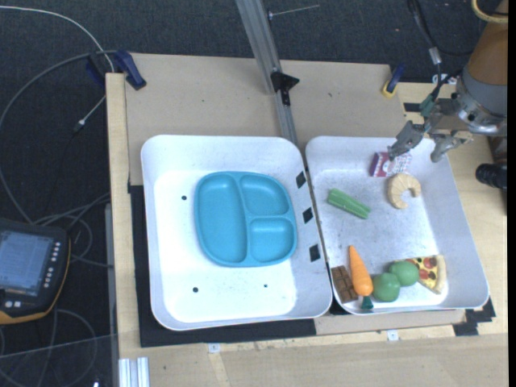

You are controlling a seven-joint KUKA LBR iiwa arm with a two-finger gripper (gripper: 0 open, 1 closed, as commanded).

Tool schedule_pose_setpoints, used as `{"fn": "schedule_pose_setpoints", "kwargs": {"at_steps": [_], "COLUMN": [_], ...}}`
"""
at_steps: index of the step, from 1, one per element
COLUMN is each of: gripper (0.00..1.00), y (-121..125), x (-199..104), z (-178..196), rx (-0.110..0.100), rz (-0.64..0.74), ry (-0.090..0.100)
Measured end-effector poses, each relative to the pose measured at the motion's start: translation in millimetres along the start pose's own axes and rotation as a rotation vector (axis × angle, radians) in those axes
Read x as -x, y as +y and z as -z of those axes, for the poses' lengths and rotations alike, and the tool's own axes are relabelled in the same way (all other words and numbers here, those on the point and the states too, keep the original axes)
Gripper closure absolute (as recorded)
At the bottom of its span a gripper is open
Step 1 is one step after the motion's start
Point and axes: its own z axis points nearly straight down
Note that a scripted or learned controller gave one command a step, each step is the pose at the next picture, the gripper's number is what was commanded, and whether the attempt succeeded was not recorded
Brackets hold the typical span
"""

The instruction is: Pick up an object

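My gripper (425,143) hangs over the far edge of the right bin (451,216), its two fingers spread open with nothing between them. Just below its left finger lies a pink and white packet (384,164). A beige croissant (401,189) sits a little nearer. A green pickle (347,203) lies mid-bin. Along the near wall are a carrot (359,271), a brown chocolate bar (343,284), a green pear (395,281) and a pizza slice (429,272).
The left bin (169,272) holds a blue divided plate (244,218). A metal pole (262,47) slants in from the top and ends between the bins. Cables and a tablet (24,268) lie left of the bench.
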Motion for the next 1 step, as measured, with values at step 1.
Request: {"fn": "schedule_pose_setpoints", "kwargs": {"at_steps": [1], "gripper": [0.00], "y": [0.0], "x": [0.0], "z": [0.0], "rx": [0.000], "rz": [0.000], "ry": [0.000]}}
